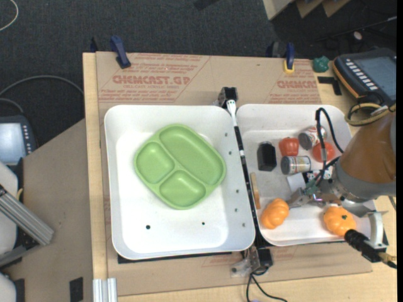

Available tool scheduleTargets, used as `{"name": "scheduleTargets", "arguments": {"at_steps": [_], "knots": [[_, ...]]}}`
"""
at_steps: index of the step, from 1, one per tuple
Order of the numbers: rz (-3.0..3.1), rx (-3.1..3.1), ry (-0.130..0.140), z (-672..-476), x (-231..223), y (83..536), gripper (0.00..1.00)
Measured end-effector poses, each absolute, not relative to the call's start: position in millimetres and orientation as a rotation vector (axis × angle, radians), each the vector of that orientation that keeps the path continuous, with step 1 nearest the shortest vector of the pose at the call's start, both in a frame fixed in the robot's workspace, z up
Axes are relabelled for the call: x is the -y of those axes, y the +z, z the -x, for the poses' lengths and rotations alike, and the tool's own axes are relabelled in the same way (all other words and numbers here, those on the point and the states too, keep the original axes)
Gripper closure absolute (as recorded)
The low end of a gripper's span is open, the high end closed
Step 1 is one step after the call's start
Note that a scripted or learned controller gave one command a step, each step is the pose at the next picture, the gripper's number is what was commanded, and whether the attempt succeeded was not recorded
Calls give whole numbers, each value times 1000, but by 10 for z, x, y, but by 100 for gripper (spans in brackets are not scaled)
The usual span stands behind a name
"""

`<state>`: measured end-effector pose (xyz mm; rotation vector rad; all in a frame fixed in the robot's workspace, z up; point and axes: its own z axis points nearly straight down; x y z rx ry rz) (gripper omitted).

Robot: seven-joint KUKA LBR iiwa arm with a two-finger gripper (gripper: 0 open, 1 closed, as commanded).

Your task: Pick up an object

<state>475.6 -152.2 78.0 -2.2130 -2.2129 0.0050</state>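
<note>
R bin [277, 236] crowded; L bin [126, 231] roomy round green plate [179, 166].

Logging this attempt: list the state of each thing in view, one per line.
Green three-compartment plastic plate: flat in the left white bin, nothing on it.
Small orange pumpkin: resting in the right white bin, not gripped.
Black block: lying loose.
Silver cylinder: on its side.
Gripper: low over the right bin.

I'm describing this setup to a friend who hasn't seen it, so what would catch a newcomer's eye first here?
The bright green divided plate stands out, lying alone in the left bin. Next comes the clutter in the right bin: two orange pumpkin-like toys along its near side, a black block and small cans behind them. The arm's gripper reaches in from the right, down among those things.
</note>
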Motion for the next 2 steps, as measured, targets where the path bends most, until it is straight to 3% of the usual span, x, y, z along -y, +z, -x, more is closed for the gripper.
{"name": "scheduleTargets", "arguments": {"at_steps": [1, 2], "knots": [[2212, 2225, -1, -4876, 877, 844, 0], [2221, 2221, -1, -4876, 916, 949, 100]]}}
